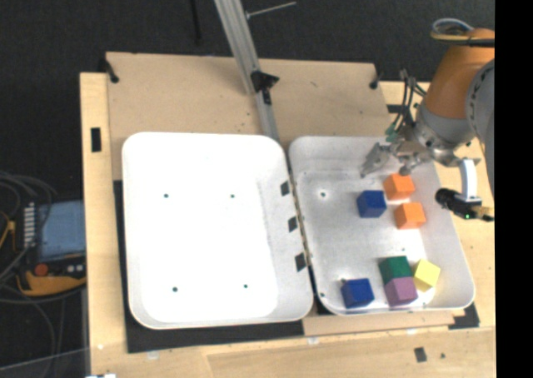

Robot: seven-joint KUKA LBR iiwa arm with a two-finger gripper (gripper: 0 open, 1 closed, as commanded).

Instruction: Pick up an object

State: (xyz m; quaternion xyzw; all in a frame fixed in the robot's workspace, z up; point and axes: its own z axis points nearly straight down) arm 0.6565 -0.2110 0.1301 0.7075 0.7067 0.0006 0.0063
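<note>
Orange, and lying nearest the claw [390, 154], the cube [400, 186] at the far side of the right bin [333, 170] looks like the likeliest target. It is sitting just right of a blue cube [371, 203], with a second orange cube [410, 215] just near of it. The claw is hanging over the bin's far edge, just left and far of that first orange cube; nothing is showing between its fingers, and how far apart they are standing I cannot tell from this slant.

To do this step well, I judge the claw should be coming down squarely over one cube, with the fingers straddling two free faces, since the blue cube and the second orange one are crowding it and a skewed descent could be knocking a neighbour instead.

Along the right bin's near edge, another blue cube [356, 293], a green cube [395, 268], a purple cube [400, 290] and a yellow cube [426, 274] are clustering, the last three touching or nearly so. The left bin [204, 226] is lying beside it on the wooden surface [183, 93].
</note>
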